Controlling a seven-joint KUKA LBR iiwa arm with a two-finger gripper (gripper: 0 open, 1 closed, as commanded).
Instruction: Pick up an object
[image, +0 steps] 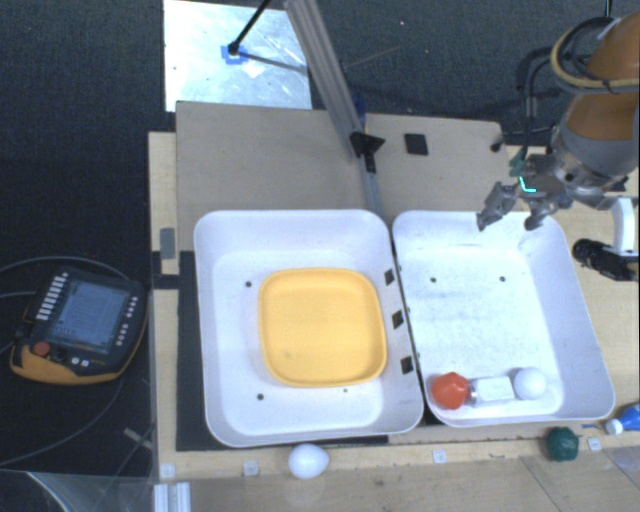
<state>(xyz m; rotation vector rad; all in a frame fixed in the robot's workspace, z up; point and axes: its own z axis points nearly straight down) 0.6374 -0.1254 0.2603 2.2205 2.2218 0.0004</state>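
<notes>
on the floor at far left lies a pendant (78, 330), well clear of the work, so you can ignore it. next comes the left bin (225, 250), which carries a yellow plate (322, 326) in its middle; the plate looks wide and flat, a poor thing for two fingers, so don't choose it. a white egg (308, 461) sits outside on the bench, just below that bin's front rim, also not your target.

move on to the right bin (560, 300). the likely picks are bunched at its front edge: an orange ball (450, 390), a white block (491, 389) touching it, and a white ball (530, 382) at the block's other end. the gripper (512, 211) hangs over the bin's far rim, well apart from all three, with its fingers spread and nothing between them.

to do this step well, bring the gripper toward the front edge before you descend. the orange ball seems the best choice, though the block crowds one side, so turn the fingers to close across the free sides. watch the bin wall just in front. a green ball (561, 443) lies outside at far right.
</notes>
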